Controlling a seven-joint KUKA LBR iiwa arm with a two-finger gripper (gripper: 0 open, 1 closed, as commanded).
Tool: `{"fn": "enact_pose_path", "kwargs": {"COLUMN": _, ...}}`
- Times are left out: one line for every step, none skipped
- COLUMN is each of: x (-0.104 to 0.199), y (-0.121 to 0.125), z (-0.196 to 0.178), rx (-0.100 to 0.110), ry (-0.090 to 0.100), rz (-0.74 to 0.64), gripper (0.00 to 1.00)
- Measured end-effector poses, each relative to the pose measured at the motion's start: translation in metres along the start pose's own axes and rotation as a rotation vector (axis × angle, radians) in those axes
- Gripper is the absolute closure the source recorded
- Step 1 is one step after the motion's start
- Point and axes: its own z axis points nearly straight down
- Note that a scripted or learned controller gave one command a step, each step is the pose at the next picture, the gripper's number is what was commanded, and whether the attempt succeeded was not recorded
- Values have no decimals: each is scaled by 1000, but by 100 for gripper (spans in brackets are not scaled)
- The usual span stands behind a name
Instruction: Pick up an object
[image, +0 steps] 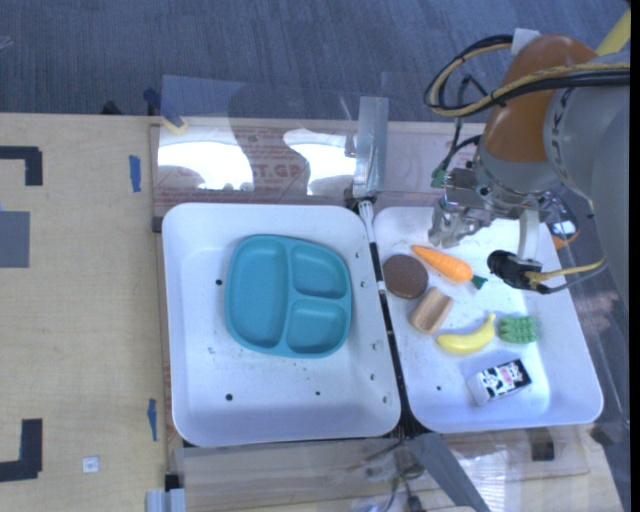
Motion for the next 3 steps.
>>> {"fn": "enact_pose_path", "kwargs": {"x": -1, "y": 2, "z": -4, "rx": -7, "ry": 0, "rz": 1, "gripper": 0}}
{"fn": "enact_pose_path", "kwargs": {"x": -27, "y": 28, "z": 92, "rx": -13, "ry": -1, "rz": -160, "gripper": 0}}
{"fn": "enact_pose_path", "kwargs": {"x": -26, "y": 28, "z": 82, "rx": -14, "ry": -1, "rz": -161, "gripper": 100}}
